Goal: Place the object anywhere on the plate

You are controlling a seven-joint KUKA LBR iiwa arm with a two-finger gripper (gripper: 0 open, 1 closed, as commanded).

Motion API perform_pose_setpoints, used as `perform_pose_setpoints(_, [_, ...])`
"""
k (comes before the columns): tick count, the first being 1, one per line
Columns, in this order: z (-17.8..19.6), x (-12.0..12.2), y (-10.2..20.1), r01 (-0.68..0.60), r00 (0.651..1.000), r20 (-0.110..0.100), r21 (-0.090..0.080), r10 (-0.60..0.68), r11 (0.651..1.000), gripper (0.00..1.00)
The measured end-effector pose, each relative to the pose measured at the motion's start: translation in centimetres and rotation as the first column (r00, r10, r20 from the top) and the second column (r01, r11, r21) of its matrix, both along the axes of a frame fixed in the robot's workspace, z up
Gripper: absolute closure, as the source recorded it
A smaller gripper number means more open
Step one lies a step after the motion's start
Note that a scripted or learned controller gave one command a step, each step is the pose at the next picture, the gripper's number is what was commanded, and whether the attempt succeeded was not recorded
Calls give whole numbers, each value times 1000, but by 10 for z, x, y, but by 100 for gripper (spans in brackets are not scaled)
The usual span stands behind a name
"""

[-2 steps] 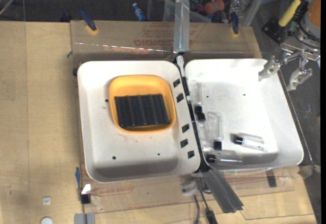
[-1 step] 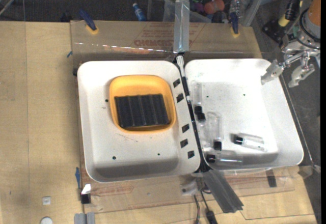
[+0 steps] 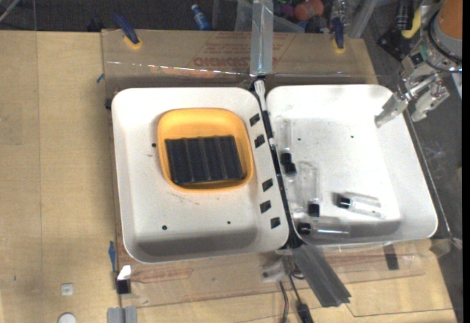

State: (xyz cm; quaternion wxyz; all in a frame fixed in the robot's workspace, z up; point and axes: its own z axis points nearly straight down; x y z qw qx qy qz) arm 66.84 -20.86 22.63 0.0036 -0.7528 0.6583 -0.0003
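At the frame's right edge I see the claw [image 3: 413, 103] over the right bin's [image 3: 345, 105] upper right rim, fingers apart and holding nothing. The plate [image 3: 203, 120] sits in the left bin [image 3: 139, 189]; the object [image 3: 358, 202] lies lower right.

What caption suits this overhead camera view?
Robot hand hovers at the right bin; a dark ridged object lies on the orange plate.

Dark ridged block [image 3: 203, 159] lies flat on orange plate [image 3: 170, 125].
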Motion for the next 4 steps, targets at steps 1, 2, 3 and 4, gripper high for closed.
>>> perform_pose_setpoints(1, [-1,0,-8,-232,973,0,-1,232,973,0])
perform_pose_setpoints(2, [4,-1,10,-505,863,1,-2,505,863,0])
perform_pose_setpoints(3, [9,0,1,-605,796,-1,-5,605,796,0])
perform_pose_setpoints(4, [18,0,1,-811,585,0,-6,811,585,0])
